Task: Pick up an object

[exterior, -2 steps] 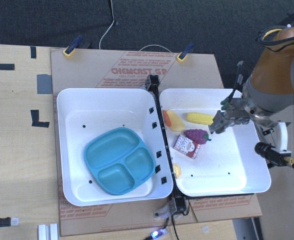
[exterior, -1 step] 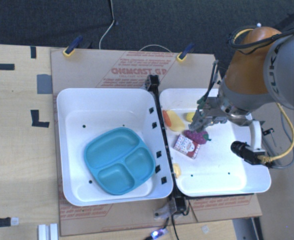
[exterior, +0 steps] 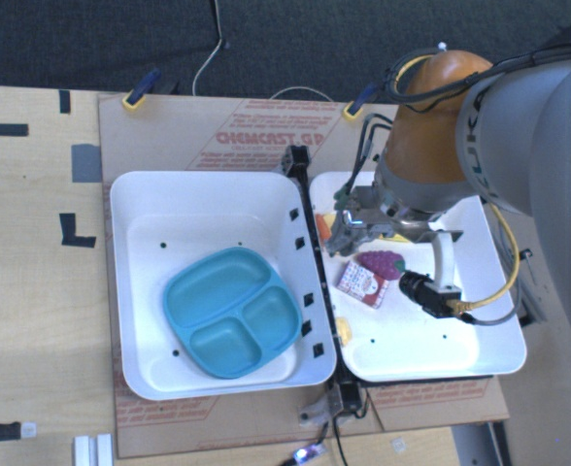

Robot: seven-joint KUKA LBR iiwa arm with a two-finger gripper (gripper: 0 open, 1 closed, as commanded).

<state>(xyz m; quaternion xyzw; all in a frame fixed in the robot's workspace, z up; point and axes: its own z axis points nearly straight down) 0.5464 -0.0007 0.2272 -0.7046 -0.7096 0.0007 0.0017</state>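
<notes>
While gripper (exterior: 349, 223) hovers, carton (exterior: 360, 282) lies approx. diagonal, maybe.

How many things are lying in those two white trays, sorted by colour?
Blue: 1, the divided plate in the left bin
Purple: 1, the grape bunch in the right bin
Red and white: 1, the small packet
Orange: 1, a piece by the divider
Yellow: 1, a bit at the bin's left edge
Total: 5

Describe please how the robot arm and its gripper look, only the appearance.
The arm is thick, rounded and grey, with a glossy orange band above the wrist. Yellow and black cables loop around the band. The gripper below is grey metal, and a black connector with a yellow cable lies beside it.
</notes>
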